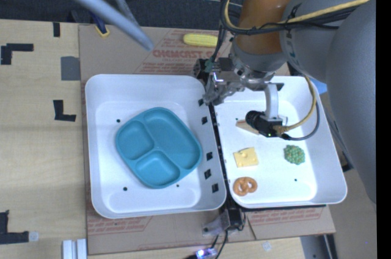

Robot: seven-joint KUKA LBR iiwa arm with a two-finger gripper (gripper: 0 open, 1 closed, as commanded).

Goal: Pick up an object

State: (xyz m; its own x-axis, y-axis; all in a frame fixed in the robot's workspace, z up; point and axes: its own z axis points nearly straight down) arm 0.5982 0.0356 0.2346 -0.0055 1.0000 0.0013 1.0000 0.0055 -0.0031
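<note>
Three toys lie unpicked: yellow cheese square, green broccoli floret, brown pretzel; the gripper, claw state untellable, seems at approach and must centre over one

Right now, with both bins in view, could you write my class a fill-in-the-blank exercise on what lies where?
Of the two bins, the blue divided plate lies in the view's ____ one.
That plate has ____ compartments.
In the right bin, the pretzel lies beside a ____ cheese slice.
Missing words: left; three; yellow.
</note>
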